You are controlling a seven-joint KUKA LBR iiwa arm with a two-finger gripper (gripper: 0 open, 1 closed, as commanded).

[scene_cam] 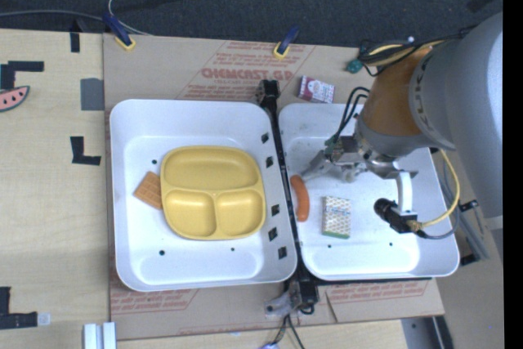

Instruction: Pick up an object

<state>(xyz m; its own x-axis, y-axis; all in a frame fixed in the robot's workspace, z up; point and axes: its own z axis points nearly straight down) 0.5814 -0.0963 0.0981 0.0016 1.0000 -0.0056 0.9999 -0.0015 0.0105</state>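
We see two white bins side by side on the counter. The left bin [131, 176] carries a yellow divided plate [214, 190] near its middle, and a small tan cracker [149, 190] pokes out from under the plate's left edge, touching it.

In the right bin [433, 257] an orange sausage-shaped toy [301, 199] lies lengthwise just beside the left wall, by the divider between the bins. A small patterned packet [336, 217] lies near it, a little toward the bin's front edge and apart from the sausage.

The arm [409, 102] reaches in from the right and hangs over the back half of the right bin. Its gripper [331, 159] sits low over the bin floor, behind the packet and to the right of the sausage; we cannot tell how the gripper is set, and nothing shows held in it.

Behind the right bin, on the brown cardboard [237, 73] at the counter's back edge, lies a small red and white wrapper [315, 89].
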